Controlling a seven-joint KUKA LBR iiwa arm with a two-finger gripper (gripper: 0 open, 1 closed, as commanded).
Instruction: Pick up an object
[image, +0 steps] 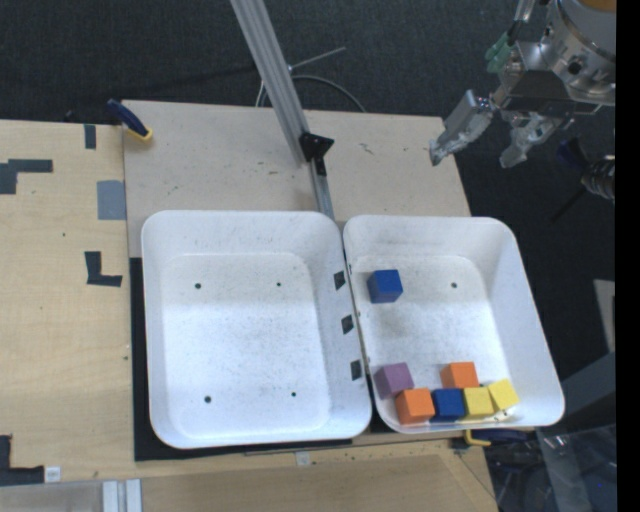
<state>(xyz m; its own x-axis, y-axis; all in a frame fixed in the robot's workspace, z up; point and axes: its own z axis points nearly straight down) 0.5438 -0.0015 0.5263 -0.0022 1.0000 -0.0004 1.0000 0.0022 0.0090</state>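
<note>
End effector (480, 135) high beyond right bin (520, 270), fingers spread wide, holding nothing. Blue cube (385, 285) alone below it, nearest. Risk: 6 cubes (445, 392) packed vs far wall; fingers prob. jam betw. neighbours, miss.

2 bins (240, 235) sit side by side on the desk (60, 300); the right bin (520, 300) holds 7 blocks (448, 403), 6 clustered at its lower edge.

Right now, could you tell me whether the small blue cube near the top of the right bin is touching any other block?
No, the small blue cube sits alone on the right white bin floor, well apart from the blocks clustered along its lower edge.
</note>
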